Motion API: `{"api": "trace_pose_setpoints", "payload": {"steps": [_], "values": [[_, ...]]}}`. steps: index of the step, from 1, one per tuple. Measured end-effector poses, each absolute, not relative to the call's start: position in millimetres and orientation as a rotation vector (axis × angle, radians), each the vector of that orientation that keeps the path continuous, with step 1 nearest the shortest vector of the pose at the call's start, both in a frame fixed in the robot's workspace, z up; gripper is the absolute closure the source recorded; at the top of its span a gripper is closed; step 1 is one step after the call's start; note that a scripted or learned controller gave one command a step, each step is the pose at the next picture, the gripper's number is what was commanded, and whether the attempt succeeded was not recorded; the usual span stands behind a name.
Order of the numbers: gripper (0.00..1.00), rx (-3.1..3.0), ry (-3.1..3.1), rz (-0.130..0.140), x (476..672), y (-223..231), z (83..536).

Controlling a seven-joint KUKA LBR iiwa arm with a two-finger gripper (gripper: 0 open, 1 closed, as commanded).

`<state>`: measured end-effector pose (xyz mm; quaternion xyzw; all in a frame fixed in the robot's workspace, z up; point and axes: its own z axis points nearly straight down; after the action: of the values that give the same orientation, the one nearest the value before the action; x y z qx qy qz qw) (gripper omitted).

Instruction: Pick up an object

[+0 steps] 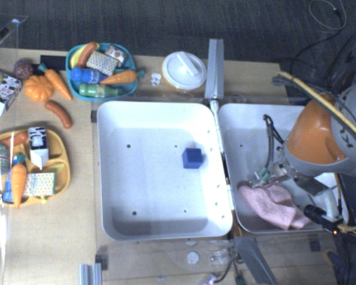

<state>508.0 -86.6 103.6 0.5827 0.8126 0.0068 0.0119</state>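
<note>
Grey arm [338,141] with its orange band, nearest the lens, reaches in from the right and bends down over the right bin [249,123]. Left bin [124,177], beside it, holds a small blue cube [193,158] slightly right of its middle, well apart from the arm. Right bin contains a pink cloth [272,205] crumpled at its near side. Gripper [272,174] sits low just above that cloth, at its upper edge; whether it is open, closed or gripping anything cannot be told, as the wrist hides the tip. On the bench to the left rest a yellow tray [62,165] and a blue bowl [130,86], both loaded with toy food. White lidded container [184,70] stands behind the bins. Loose toy pumpkin [37,88] and sausage [59,113] lie between bowl and tray.
</note>
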Motion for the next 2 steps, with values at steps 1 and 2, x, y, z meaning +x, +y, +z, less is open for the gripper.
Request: {"api": "trace_pose_setpoints", "payload": {"steps": [1,2], "values": [[1.0,1.469,2.773,0.004,489.7,-63,185],[1.0,2.045,2.38,0.003,562.4,-128,233]]}}
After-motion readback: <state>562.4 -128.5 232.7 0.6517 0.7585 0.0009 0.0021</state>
